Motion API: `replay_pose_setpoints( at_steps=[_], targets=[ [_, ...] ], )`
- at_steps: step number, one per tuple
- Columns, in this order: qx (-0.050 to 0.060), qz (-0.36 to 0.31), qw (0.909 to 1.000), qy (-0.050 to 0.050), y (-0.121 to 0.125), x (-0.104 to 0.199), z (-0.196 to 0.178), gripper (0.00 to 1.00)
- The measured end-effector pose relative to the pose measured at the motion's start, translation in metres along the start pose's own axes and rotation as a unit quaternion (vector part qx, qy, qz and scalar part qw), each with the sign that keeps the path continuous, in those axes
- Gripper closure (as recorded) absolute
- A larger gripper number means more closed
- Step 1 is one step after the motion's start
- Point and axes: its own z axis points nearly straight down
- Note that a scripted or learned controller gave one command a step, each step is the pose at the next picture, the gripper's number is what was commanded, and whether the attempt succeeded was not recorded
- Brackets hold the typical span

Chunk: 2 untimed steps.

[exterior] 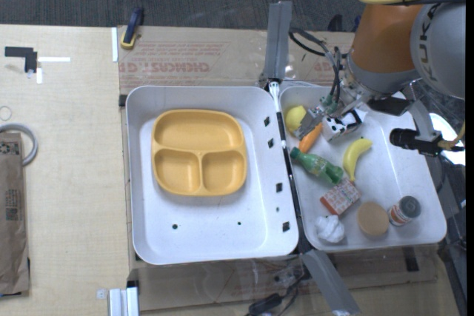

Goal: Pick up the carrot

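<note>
Nearest me in the right bin [404, 172] lies a crumpled white lump [330, 229], with a round tan disc [373, 219] and a small can [404, 210] to its right along the near wall. Just beyond the lump I see a red-and-white box [340, 197]. Farther in, a green bottle [317, 164] lies on its side near that bin's left wall, and a banana [356, 156] lies to its right. Over in the left bin [207, 229], a yellow divided plate [198, 152] sits about mid-floor. The carrot [310, 138] lies on the right bin's floor just beyond the bottle, slanting from near-left to far-right, with a lemon [295, 117] just beside it on the far-left side. The gripper [328, 117] hangs over the carrot's far end, close to it; I cannot tell whether they touch, nor whether the jaws are open or closed. The arm [392, 18] comes in from the far right.
</note>
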Motion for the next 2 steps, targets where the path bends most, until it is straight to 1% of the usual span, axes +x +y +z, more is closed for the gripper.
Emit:
replay_pose_setpoints(
  at_steps=[1, 2],
  targets=[
    [0.000, -0.026, 0.9997, -0.001, -0.023, -0.035, -0.001, 0.00],
    [-0.001, -0.204, 0.9789, -0.001, 0.029, -0.013, 0.000, 0.00]
  ],
)
